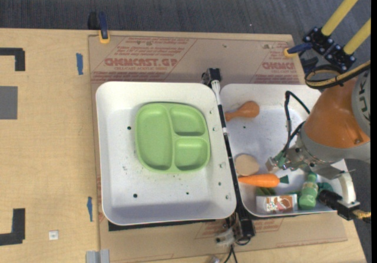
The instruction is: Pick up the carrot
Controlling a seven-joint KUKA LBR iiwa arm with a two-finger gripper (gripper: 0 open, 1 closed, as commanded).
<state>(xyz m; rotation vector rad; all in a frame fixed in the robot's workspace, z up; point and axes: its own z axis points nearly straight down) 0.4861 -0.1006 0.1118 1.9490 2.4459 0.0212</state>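
- The gripper (281, 163) sits low in the right bin (265, 100), under the arm's orange band (333, 119); whether it is open or closed cannot be told from this angle, and nothing shows clearly held in it
- The carrot (259, 180) lies on the right bin's floor just below and left of the gripper, orange body pointing left toward the bin's left wall, its green top at the gripper end; contact with the gripper cannot be judged
- A round tan item (247, 165) rests just above the carrot
- A green bottle (308, 192) and a small red-and-white packet (279, 202) lie near the bin's front edge
- An orange drumstick-shaped piece (243, 111) lies near the back, well apart from the gripper
- The left bin (112, 156) holds a green divided plate (172, 136)
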